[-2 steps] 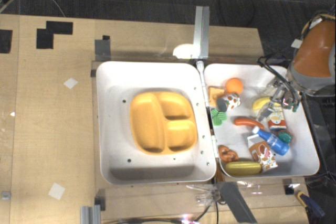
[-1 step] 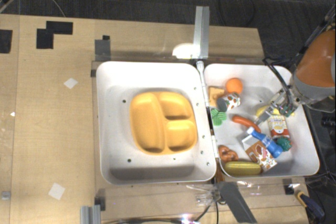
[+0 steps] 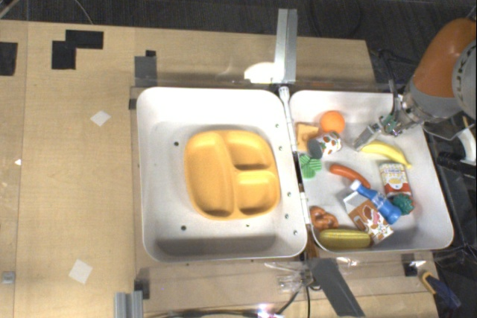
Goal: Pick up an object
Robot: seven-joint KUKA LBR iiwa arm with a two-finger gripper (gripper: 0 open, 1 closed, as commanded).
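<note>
The right bin (image 3: 436, 223) holds several toy foods: an orange (image 3: 332, 121), a banana (image 3: 385, 153), a red sausage (image 3: 349, 173), a green piece (image 3: 311, 167), a small can (image 3: 393, 179), a blue bottle (image 3: 376, 199), a brown carton (image 3: 370, 216), a pretzel (image 3: 323, 217) and a yellow-green pickle (image 3: 345, 238). My gripper (image 3: 378, 130) hangs over the bin's back right part, just above and left of the banana and right of the orange. Its fingers are spread open with nothing between them.
The left bin (image 3: 160, 227) holds a yellow divided tray (image 3: 229, 173). A metal post (image 3: 286, 41) stands behind the wall between the two bins. Cables lie beyond the right bin's right edge.
</note>
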